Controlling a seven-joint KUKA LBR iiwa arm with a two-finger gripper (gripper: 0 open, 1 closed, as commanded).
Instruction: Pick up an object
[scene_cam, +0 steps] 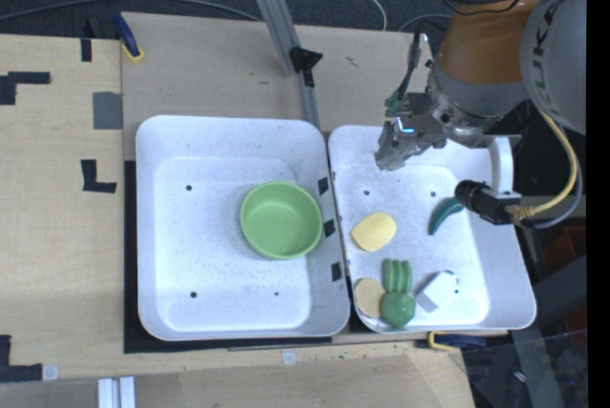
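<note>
While hovering, hand (394, 152): grip state unclear, above right bin's (477, 306) far edge.
Yellow piece (374, 231): below hand, apart.
Left bin (172, 234): green bowl (280, 220).

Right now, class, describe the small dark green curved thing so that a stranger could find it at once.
Start at the right-hand white bin, the one that the arm reaches over. Along its right side, level with the pale yellow lump, lies the dark green curved piece. It is thin, bent and pointed like a pepper or bean, and far darker than the lighter green toy near the front edge.
</note>
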